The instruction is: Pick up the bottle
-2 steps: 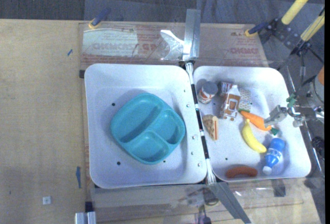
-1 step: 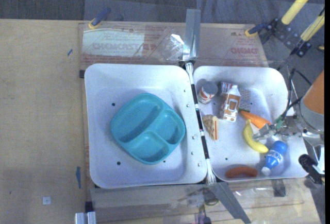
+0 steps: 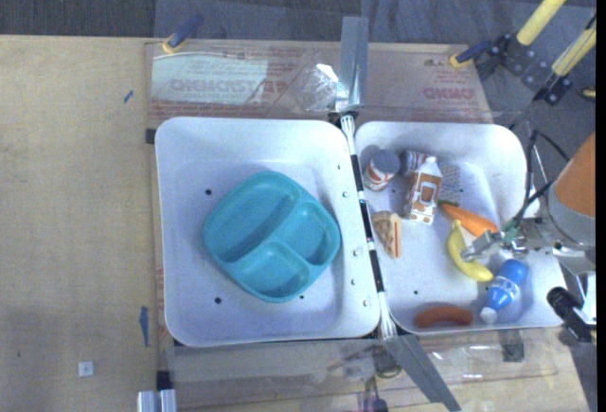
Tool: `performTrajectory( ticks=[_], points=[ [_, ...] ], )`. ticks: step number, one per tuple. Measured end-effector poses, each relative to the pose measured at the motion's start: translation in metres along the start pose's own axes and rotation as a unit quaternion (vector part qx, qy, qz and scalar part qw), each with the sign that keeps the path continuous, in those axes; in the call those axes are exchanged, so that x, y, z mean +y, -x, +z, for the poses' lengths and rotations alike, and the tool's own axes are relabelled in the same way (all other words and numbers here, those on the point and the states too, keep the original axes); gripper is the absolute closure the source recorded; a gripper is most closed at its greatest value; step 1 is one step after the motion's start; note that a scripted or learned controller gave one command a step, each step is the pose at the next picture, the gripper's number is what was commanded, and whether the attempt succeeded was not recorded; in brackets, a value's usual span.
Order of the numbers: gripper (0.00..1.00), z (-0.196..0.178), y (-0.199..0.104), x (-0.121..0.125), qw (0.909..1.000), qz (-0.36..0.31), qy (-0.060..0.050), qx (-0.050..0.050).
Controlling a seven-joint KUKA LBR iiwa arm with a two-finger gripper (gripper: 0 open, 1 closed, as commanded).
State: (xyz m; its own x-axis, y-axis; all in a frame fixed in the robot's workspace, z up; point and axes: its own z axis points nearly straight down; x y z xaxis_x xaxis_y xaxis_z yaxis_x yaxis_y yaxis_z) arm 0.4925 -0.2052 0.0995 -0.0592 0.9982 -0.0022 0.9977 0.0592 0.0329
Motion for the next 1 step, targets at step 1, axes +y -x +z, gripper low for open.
performTrajectory(
  ticks=[1],
  points=[
    [1.0, -0.0122, 0.0016, 0.0028, 1.0, 0.001, 0.004, -0.002]
  ],
)
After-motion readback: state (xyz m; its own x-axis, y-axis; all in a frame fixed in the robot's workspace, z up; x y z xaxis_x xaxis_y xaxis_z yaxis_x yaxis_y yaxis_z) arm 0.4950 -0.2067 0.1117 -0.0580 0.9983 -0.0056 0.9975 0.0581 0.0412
